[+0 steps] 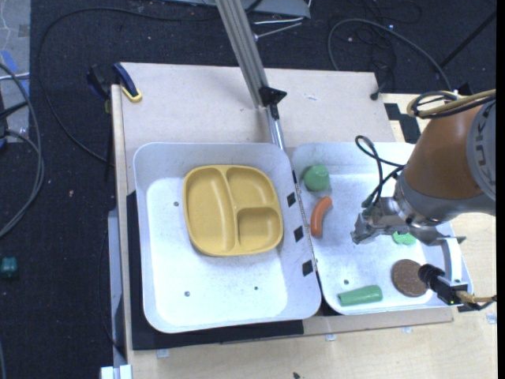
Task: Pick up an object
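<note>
My gripper (pixel 367 229) hangs low over the middle of the right bin (pixel 347 158), below the orange band of the arm. An orange sausage-shaped piece (pixel 319 215) lies just to its left, apart from it. A green round object (pixel 316 178) sits further back near the bin's left wall. Close to the front edge lies a green cylinder (pixel 360 295), with a brown disc (pixel 408 277) to its right. A small light-green thing (pixel 403 238) peeks out from under the wrist, mostly hidden.
The left bin (pixel 158 235) holds a yellow divided plate (pixel 233 210). A metal pole (pixel 246 42) slants down to the bins' shared back edge. Black cables loop off the wrist over the right bin.
</note>
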`<action>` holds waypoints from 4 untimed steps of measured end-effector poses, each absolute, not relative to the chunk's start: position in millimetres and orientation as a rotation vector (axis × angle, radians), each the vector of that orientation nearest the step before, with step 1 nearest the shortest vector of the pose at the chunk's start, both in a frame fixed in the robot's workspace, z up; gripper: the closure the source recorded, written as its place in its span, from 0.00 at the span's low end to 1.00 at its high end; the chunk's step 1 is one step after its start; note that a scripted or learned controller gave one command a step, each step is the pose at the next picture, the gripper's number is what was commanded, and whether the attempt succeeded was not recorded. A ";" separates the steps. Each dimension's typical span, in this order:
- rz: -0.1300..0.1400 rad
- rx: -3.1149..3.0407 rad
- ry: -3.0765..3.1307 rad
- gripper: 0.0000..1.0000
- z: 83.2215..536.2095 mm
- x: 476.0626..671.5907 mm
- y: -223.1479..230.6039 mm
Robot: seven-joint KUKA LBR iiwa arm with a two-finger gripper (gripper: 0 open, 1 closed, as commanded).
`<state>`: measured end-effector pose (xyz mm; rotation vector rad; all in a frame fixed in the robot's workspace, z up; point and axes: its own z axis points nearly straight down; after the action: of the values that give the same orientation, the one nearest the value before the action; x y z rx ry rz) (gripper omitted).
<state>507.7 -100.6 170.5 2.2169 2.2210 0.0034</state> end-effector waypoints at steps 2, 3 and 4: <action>0.004 2.215 2.221 1.00 274.5 499.7 -108.2; -0.001 2.215 2.231 1.00 256.7 509.5 -58.9; -0.001 2.215 2.231 1.00 244.1 512.2 -12.4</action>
<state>512.2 -12.4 244.1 2.2154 2.2310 -0.0014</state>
